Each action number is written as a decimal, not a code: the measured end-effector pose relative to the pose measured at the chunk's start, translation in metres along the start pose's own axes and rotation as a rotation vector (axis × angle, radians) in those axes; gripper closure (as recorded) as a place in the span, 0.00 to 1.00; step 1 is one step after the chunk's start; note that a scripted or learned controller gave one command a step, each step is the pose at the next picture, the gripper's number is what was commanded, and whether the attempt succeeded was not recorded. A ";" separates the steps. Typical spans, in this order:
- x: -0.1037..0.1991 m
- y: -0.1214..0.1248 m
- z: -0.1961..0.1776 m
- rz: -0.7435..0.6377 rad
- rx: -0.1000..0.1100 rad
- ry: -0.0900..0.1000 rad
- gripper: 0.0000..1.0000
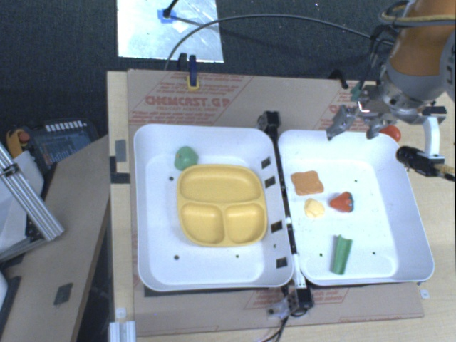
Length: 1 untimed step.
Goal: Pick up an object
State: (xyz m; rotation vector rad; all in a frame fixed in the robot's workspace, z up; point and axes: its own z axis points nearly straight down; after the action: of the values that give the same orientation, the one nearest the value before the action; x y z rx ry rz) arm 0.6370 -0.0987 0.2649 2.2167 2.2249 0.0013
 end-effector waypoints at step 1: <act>0.001 -0.001 0.063 0.002 0.004 0.000 0.00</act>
State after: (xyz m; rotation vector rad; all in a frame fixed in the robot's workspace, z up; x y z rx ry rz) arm 0.6360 -0.0977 0.2021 2.2214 2.2244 -0.0033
